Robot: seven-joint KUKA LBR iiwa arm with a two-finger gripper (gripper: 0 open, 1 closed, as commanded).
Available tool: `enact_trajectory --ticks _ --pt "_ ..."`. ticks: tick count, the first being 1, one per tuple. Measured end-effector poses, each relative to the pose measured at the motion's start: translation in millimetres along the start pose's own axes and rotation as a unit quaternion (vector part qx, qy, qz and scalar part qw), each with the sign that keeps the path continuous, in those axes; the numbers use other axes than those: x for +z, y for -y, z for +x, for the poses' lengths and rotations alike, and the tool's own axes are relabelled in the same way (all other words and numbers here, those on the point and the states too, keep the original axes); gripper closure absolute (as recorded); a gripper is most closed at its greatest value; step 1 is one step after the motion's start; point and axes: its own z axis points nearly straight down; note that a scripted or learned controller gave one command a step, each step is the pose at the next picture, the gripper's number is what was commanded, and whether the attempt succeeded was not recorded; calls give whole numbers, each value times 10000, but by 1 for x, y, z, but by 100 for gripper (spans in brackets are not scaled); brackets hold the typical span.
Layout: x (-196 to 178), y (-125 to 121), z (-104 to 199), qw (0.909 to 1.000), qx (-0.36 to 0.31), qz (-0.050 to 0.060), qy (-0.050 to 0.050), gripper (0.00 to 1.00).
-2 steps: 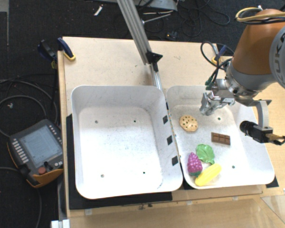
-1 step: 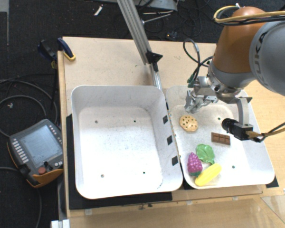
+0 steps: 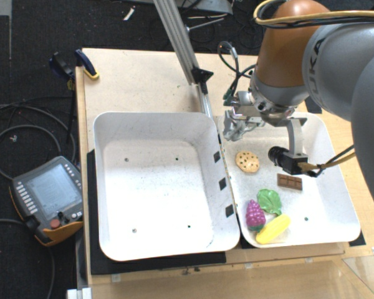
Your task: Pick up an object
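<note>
Five items sit in the right bin (image 3: 336, 220). I take the cookie (image 3: 247, 162) as target: it lies apart from the others. Gripper (image 3: 235, 129) hangs just above-left of the cookie, holding nothing; can't tell its finger spread.

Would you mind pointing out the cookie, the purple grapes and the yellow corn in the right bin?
cookie (image 3: 247, 162), camera view, middle of its top face.
purple grapes (image 3: 255, 215), camera view, centre of the bunch.
yellow corn (image 3: 273, 228), camera view, middle of its length.
</note>
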Motion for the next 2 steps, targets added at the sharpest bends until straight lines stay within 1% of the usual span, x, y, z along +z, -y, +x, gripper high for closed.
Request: enact_trajectory --ticks 1,2 --pt "15 -14 45 10000 -1 10 2 100" --pt "14 -13 42 10000 18 12 11 0"
